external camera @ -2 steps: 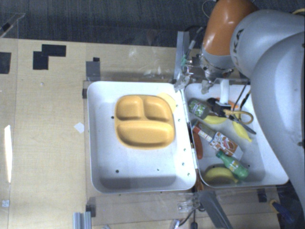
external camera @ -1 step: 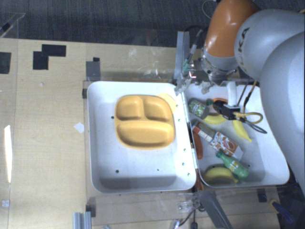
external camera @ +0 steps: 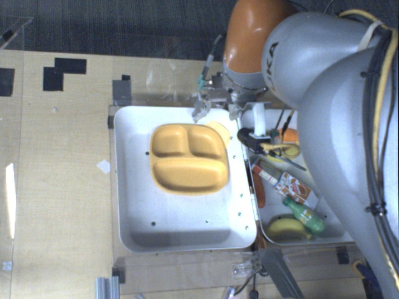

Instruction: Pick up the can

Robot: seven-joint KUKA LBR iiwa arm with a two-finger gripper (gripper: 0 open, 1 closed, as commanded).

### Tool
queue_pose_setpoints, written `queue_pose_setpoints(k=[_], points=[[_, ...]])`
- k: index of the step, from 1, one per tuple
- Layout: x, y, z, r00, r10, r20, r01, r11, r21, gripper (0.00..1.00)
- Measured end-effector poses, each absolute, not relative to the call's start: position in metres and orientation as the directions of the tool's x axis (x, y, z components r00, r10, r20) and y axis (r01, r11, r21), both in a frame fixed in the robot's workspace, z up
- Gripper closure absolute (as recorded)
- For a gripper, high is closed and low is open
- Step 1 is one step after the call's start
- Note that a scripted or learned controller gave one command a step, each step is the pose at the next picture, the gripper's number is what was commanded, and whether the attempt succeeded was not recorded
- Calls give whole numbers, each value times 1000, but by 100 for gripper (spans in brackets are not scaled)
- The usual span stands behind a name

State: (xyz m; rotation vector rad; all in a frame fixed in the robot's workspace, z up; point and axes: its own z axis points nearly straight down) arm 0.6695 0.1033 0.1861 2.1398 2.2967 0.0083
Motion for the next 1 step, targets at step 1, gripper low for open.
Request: queue_pose_setpoints(k=[1], points=[[672,187,121,-39,999,6,999,39,17,0]])
